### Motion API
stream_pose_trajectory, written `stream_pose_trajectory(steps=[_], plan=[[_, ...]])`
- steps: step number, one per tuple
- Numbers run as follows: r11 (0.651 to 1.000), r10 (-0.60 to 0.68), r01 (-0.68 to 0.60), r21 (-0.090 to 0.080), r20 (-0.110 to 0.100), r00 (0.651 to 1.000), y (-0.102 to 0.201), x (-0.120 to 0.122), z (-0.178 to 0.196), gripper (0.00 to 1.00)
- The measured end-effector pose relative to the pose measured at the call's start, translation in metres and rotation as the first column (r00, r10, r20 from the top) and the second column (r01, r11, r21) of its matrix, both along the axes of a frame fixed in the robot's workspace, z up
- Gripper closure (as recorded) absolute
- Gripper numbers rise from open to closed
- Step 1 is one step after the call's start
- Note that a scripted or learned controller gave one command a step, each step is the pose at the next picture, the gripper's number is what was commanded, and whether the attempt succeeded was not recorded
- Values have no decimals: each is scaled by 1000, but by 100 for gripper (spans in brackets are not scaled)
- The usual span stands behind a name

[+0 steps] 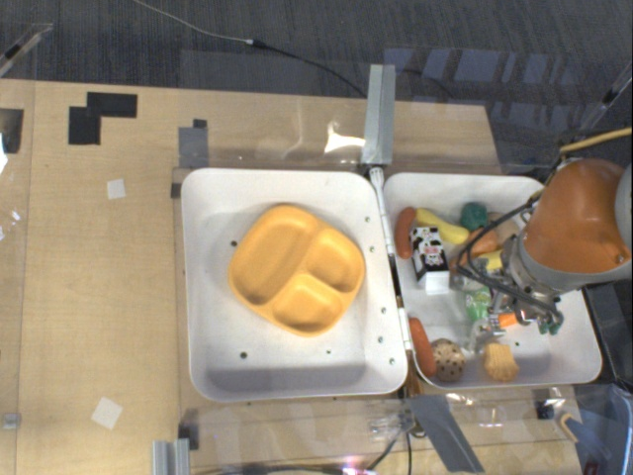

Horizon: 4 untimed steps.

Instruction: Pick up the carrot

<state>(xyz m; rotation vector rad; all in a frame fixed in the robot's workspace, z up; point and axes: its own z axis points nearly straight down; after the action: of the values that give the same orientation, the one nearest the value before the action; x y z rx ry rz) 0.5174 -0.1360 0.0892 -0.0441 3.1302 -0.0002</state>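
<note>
The carrot (486, 241) is an orange piece in the right bin (584, 364), near its back, partly hidden under the arm's wrist. A green piece (474, 213) lies just behind it. My gripper (491, 327) hangs low over the front middle of the right bin, in front of the carrot and apart from it. It is just above a tan bread-like piece (500, 362). A small orange bit (505, 318) shows at the gripper; what it is cannot be made out.
The right bin also holds a yellow banana (442, 228), two reddish sausages (405, 232) (420, 336), a black-and-white carton (427, 249), a white block (436, 283) and a speckled brown ball (448, 360). A yellow divided plate (297, 267) lies in the left bin (213, 344).
</note>
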Motion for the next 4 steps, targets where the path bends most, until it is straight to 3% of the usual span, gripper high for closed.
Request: stream_pose_trajectory(steps=[1, 2, 3, 4], plan=[[1000, 3, -3, -2, 8, 1000, 1, 3, 11, 100], [993, 119, -119, 0, -2, 993, 48, 2, 50, 100], [985, 172, -172, -8, 8, 985, -2, 9, 259, 100], [993, 118, -118, -7, 5, 993, -71, 35, 402, 100]])
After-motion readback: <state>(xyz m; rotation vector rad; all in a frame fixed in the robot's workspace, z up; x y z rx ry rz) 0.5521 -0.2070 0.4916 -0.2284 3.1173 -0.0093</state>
